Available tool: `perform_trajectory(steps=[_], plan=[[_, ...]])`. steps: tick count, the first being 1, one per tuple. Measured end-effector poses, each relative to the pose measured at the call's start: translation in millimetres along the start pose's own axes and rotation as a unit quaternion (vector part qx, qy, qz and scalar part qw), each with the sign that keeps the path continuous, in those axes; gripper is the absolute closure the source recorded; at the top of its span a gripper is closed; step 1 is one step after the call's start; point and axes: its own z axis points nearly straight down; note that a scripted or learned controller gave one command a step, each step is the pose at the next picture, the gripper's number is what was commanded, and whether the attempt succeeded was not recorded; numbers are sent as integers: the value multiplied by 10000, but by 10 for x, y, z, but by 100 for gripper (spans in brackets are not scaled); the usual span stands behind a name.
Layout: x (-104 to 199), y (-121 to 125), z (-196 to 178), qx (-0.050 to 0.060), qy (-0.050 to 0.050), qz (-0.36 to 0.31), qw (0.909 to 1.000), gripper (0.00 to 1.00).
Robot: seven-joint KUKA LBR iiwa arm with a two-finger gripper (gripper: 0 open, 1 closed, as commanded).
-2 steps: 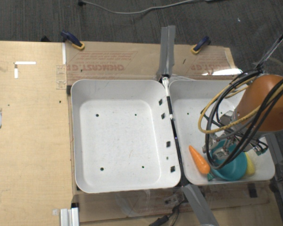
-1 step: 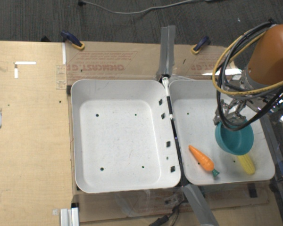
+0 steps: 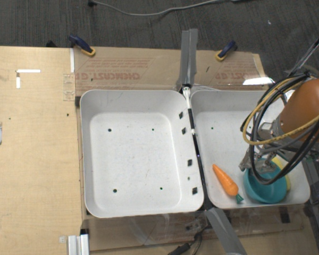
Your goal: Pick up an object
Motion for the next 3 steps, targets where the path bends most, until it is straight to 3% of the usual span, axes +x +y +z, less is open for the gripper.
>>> perform_trajectory(steps=[1,2,3], plan=[[-371,397,128,-42,113,-1236,9923,100],[-340,415,165,-84,135,-1226,9923,0],[-186,546,156,-97,134,-2437,9697,0]])
